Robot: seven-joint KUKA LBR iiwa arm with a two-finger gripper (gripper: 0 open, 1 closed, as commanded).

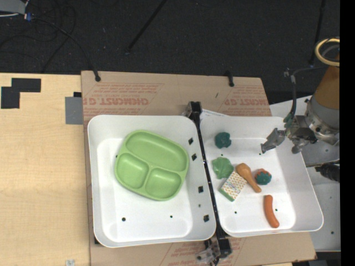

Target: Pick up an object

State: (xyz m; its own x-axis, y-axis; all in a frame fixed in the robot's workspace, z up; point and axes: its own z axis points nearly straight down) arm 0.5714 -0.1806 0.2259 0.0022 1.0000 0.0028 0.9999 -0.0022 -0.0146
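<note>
Green divided plate [152,164] sits in left bin [105,215]. Right bin [302,215] holds dark green lump [223,140], light green piece [222,167], patterned block [233,187], orange carrot-like piece [248,177], orange sausage [271,210]. Gripper [284,139] over right bin's upper right, fingers apart, nothing between them.

Grey arm [324,118] with orange band above the wrist, yellow-rimmed ring on top, dark metal end effector [284,139], thin black cable

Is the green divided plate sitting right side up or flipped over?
Right side up: the green divided plate shows its three hollow compartments facing upward in the left bin.
</note>
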